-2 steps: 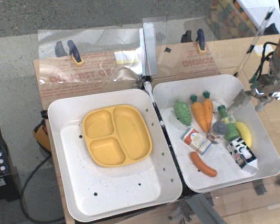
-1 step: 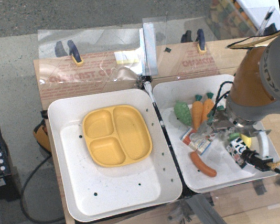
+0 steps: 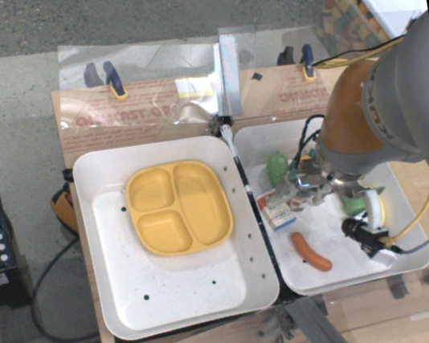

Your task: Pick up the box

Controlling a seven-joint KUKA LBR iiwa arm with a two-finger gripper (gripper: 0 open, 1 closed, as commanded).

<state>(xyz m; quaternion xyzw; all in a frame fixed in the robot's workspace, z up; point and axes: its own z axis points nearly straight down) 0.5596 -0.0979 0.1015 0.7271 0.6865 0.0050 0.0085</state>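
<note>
The box [image 3: 279,212] is small, white with red and blue print, and lies near the left wall of the right bin [image 3: 412,260]. My gripper [image 3: 298,191] hangs just right of and above the box, close to its upper right corner, at the end of the grey arm with the orange band [image 3: 352,115]. The gripper's metal parts overlap the box's edge, and nothing shows as lifted.
A green item [image 3: 278,167] lies behind the box, and an orange-red sausage [image 3: 311,251] lies in front of it. Another green and white object [image 3: 358,203] sits under the wrist. The left bin [image 3: 120,288] holds a yellow divided plate [image 3: 180,206].
</note>
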